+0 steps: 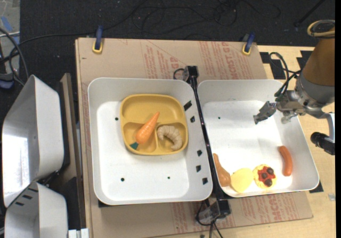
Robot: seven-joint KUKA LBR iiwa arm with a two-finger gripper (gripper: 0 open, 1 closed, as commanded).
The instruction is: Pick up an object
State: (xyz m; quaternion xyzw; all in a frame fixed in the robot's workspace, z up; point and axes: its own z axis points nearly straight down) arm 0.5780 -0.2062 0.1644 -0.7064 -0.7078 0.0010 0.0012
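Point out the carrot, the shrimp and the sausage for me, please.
carrot (147, 128): camera view, middle of its orange body.
shrimp (171, 136): camera view, middle of its curl.
sausage (286, 160): camera view, mid-length.

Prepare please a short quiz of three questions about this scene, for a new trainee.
1. True or false: the carrot lies on the yellow divided plate in the left bin.
2. Which item lies nearest the right wall of the right bin? A) sausage B) shrimp C) yellow round piece
3. Fill in: the tool hovers over the ___ bin.

Key: 1 true. 2 A. 3 right; it is above the upper part of that bin, apart from the food along the lower edge.
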